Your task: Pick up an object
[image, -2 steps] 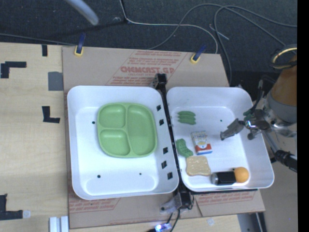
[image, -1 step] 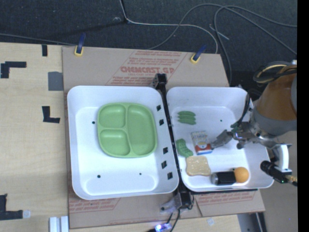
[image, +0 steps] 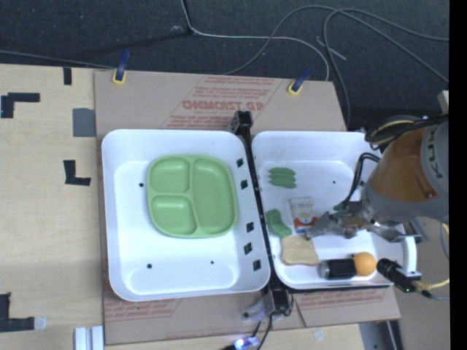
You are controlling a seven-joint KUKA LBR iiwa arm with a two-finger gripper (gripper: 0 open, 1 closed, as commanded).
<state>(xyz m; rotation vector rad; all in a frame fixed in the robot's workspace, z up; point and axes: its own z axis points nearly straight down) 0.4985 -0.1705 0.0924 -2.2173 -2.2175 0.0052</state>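
Orange ball [image: 363, 264], toast slice [image: 299, 251] just beside end effector [image: 312, 231]

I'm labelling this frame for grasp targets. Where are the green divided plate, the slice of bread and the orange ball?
green divided plate [image: 213, 195]: camera view, floor of its large right compartment.
slice of bread [image: 299, 251]: camera view, middle of its top face.
orange ball [image: 363, 263]: camera view, centre of its visible side.

White bins [image: 120, 217] look smooth, glossy plastic; the green plate [image: 193, 195], matt plastic. Matt brown cardboard [image: 219, 100] beneath; rough dark carpet [image: 73, 13] at twelve o'clock.
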